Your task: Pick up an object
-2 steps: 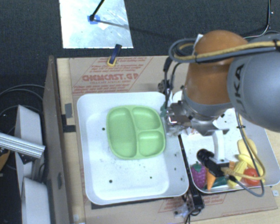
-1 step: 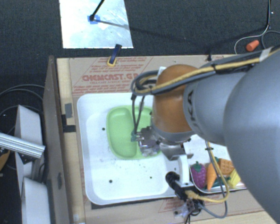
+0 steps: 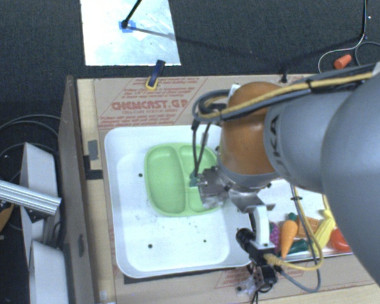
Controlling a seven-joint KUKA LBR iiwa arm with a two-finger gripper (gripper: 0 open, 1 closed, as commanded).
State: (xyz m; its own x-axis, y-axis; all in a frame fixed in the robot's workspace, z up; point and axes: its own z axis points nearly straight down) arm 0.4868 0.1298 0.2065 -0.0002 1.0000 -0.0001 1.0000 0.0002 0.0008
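A light green two-compartment tray (image 3: pixel 169 181) lies in the left white bin (image 3: pixel 125 197). My gripper (image 3: pixel 205 187) hangs low over the tray's right edge, mostly hidden beneath the orange wrist band (image 3: pixel 247 138) and the grey arm. In the right bin (image 3: pixel 312 255) I see an orange carrot (image 3: pixel 287 235), a yellow piece (image 3: pixel 323 227), a red piece (image 3: pixel 340 238) and a purple piece (image 3: pixel 274 234), partly covered by the arm. Nothing shows as held.
Cables and a black connector (image 3: pixel 247 241) dangle from the wrist over the bins' dividing wall. Cardboard (image 3: pixel 148 102) lies under the bins. A shiny foil sheet (image 3: pixel 131 29) sits on the floor behind, and a white box (image 3: pixel 42 208) stands left of the bench.
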